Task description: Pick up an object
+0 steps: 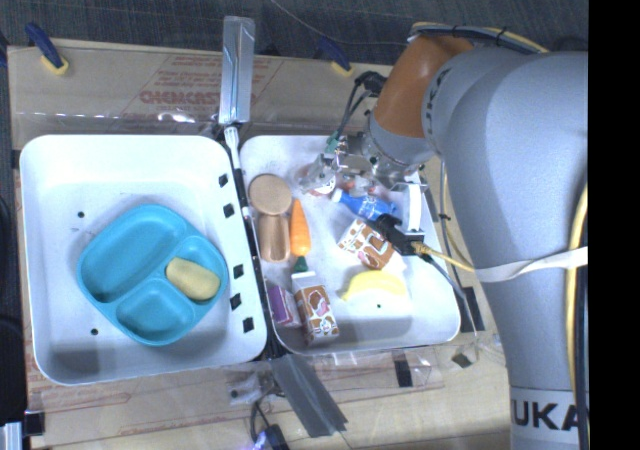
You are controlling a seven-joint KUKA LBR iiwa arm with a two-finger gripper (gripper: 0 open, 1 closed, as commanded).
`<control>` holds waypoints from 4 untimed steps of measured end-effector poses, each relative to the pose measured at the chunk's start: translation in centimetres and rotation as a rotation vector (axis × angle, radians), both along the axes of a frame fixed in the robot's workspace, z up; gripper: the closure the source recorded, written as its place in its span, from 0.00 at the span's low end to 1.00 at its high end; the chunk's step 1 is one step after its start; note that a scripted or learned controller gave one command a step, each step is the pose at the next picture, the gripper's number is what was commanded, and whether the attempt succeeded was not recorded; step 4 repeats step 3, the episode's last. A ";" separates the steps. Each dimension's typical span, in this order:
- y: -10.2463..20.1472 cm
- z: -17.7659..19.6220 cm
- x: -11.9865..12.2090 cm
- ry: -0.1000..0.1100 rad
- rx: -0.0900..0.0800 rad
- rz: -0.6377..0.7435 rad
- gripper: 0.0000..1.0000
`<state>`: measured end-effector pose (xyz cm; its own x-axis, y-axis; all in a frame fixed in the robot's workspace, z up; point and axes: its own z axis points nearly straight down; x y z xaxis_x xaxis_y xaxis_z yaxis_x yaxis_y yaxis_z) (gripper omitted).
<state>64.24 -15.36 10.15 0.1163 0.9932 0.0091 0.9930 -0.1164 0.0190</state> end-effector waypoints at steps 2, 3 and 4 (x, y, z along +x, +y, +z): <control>6.3 0.0 -3.6 0.031 -0.006 0.251 1.00; 10.5 9.0 0.0 0.018 -0.008 0.183 1.00; 10.5 9.0 0.0 0.018 -0.008 0.183 1.00</control>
